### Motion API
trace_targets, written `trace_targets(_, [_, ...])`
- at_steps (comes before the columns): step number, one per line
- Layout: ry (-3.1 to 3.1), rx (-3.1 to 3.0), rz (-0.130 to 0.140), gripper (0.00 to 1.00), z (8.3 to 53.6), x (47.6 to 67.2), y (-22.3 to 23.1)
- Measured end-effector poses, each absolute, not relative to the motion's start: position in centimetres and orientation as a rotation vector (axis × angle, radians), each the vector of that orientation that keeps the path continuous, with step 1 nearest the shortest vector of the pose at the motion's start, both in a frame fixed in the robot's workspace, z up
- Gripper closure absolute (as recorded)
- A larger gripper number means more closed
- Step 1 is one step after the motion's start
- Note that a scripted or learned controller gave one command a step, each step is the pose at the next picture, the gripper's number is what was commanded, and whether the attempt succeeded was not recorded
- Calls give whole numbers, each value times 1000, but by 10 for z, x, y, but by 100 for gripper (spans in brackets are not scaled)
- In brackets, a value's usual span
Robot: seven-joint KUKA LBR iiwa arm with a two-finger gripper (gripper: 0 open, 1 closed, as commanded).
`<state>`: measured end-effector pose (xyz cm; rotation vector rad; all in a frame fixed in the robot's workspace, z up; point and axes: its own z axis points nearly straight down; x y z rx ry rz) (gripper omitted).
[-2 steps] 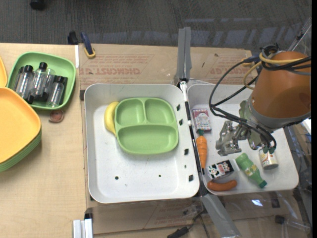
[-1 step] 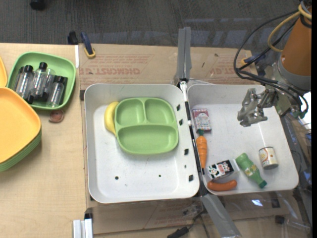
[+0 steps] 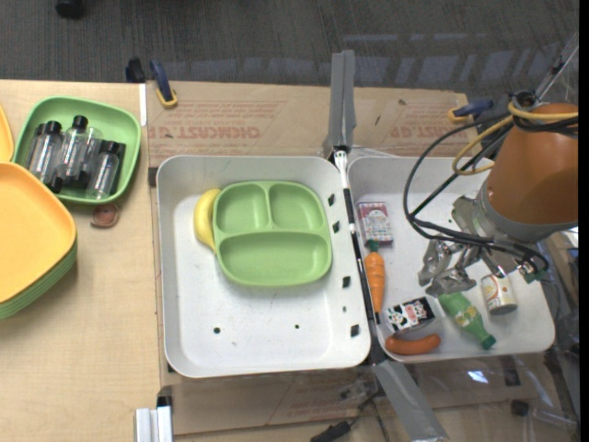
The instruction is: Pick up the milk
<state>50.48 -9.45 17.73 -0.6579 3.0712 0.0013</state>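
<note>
The milk [image 3: 409, 316] is a small black-and-white carton lying on its side near the front left of the right bin [image 3: 538, 339]. It sits between a carrot [image 3: 375, 282] and an orange sausage [image 3: 413, 343]. My gripper [image 3: 451, 267] hangs over the middle of the right bin, up and to the right of the milk and apart from it. It is open, with nothing between its metal fingers. The orange band of the arm [image 3: 538, 173] rises behind it.
A green bottle [image 3: 467, 317] and a small can [image 3: 499, 294] lie just below and right of the gripper. A pink-and-white packet [image 3: 375, 221] rests at the right bin's left wall. The left bin [image 3: 267, 343] holds a green divided plate [image 3: 272, 232] and a yellow item [image 3: 203, 217].
</note>
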Motion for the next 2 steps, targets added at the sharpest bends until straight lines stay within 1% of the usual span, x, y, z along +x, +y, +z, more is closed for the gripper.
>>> trace_targets(1, [3127, -293, 2, 100, 92, 538, -98])
trace_targets(2, [3113, -418, 2, 100, 192, 561, -68])
